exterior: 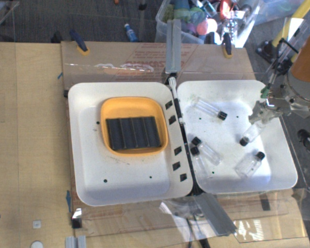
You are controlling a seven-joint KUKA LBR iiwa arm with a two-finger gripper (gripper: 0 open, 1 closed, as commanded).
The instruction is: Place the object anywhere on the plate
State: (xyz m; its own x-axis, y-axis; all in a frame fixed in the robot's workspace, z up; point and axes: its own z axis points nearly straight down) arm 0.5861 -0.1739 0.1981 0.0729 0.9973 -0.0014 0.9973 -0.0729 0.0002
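A yellow plate (109,109) lies in the left bin (88,159) with a black ridged block (133,133) resting on it. Several clear vials with black caps are scattered in the right bin (279,177): one near the back (208,108), one by the divider (205,151), one at the front right (247,164). Another vial (249,134) lies tilted just below my gripper (259,114), which hangs over the right bin's right side. I see nothing held in it.
A grey divider with black clips (176,138) runs between the two bins. A clear tub of colourful toys (212,6) stands behind the bench. Cardboard (119,58) lies under the bins' far edge.
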